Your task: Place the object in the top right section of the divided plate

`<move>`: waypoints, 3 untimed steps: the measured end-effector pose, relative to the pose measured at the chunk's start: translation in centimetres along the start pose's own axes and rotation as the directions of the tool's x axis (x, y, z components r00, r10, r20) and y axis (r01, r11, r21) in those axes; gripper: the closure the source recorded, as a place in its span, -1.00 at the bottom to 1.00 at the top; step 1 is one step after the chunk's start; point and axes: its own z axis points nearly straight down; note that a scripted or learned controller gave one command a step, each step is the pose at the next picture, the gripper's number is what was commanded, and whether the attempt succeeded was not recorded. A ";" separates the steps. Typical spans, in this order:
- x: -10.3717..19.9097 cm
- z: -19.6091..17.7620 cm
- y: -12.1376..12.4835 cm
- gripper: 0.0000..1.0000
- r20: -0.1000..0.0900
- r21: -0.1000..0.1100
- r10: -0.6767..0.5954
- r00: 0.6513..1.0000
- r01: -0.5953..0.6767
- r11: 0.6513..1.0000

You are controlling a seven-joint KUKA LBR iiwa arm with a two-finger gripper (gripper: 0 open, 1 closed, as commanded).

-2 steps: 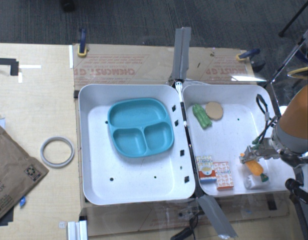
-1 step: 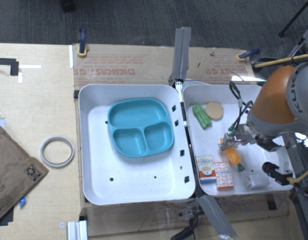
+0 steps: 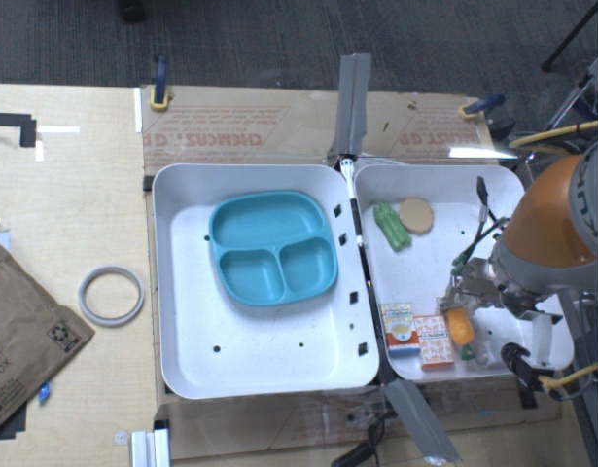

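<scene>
A blue divided plate (image 3: 273, 248) lies in the left bin (image 3: 182, 290), with one long section on its far side and two smaller ones on its near side, all bare. My gripper (image 3: 468, 298) hangs low in the right bin (image 3: 444, 188), just above a small orange object (image 3: 460, 330). It stands close over that object, but whether it touches it is hidden by the wrist. A green item (image 3: 392, 227) and a round tan piece (image 3: 415, 215) lie at the far side of the right bin.
Two small printed cartons (image 3: 416, 335) sit at the right bin's near edge beside the orange object. A tape ring (image 3: 111, 294) and a brown cardboard box (image 3: 21, 343) rest on the bench to the left. A grey divider (image 3: 353, 105) stands between the bins.
</scene>
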 end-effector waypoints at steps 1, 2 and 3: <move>-6.2 -0.1 5.1 1.00 0.002 -0.003 0.042 0.999 -0.042 0.999; -4.9 -3.2 5.8 1.00 0.001 -0.003 0.123 0.992 -0.123 0.992; 1.7 -0.1 6.8 1.00 0.001 -0.001 -0.235 0.972 0.235 0.972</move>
